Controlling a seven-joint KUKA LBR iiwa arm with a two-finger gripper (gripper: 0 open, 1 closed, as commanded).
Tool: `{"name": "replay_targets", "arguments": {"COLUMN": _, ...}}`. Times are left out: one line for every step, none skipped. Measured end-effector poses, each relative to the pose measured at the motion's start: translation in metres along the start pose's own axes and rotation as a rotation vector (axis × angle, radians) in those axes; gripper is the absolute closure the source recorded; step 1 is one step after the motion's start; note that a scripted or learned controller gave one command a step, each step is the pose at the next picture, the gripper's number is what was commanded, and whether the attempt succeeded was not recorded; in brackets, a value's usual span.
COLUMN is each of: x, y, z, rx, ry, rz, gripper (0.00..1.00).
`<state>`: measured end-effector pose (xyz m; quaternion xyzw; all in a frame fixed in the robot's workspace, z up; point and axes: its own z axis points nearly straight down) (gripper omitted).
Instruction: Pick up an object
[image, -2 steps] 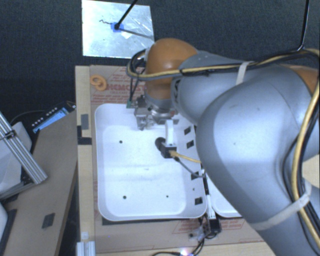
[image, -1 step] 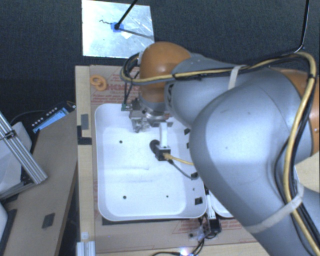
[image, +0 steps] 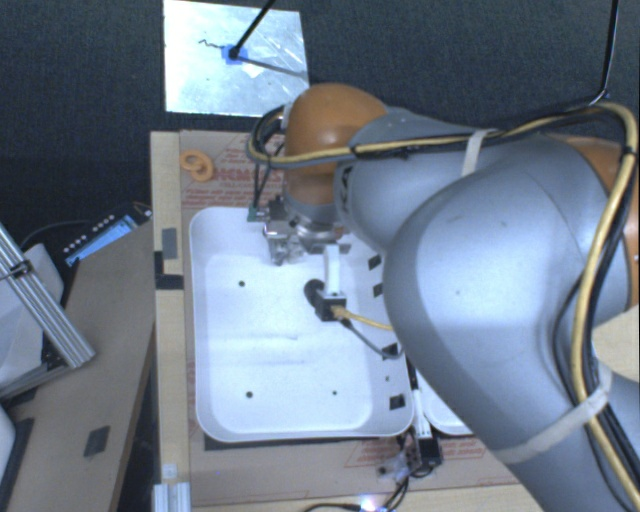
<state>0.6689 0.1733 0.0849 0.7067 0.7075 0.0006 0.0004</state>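
Dark cloth-like ground surrounds the tan worktop (image: 170, 330), where the left white bin (image: 270, 370) lies open to view, small dark dots on its bottom, while the right bin (image: 452, 422) shows as a sliver under the big grey arm (image: 480, 300). The claw (image: 285, 248) hangs over the far end of the left bin, close to its back wall, and I cannot tell whether it is spread or pressed together. Where the object lies cannot be told either, since the arm hides most of the right bin.

The arm (image: 500, 300), cut off at the right edge, hides nearly all the right bin (image: 447, 422) and the right side of the left bin (image: 225, 340).
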Motion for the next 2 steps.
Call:
{"name": "replay_targets", "arguments": {"x": -0.017, "y": 0.0, "z": 0.0, "rx": 0.001, "ry": 0.0, "rz": 0.001, "gripper": 1.0}}
{"name": "replay_targets", "arguments": {"x": -0.005, "y": 0.0, "z": 0.0, "rx": -0.001, "ry": 0.001, "rz": -0.003, "gripper": 1.0}}
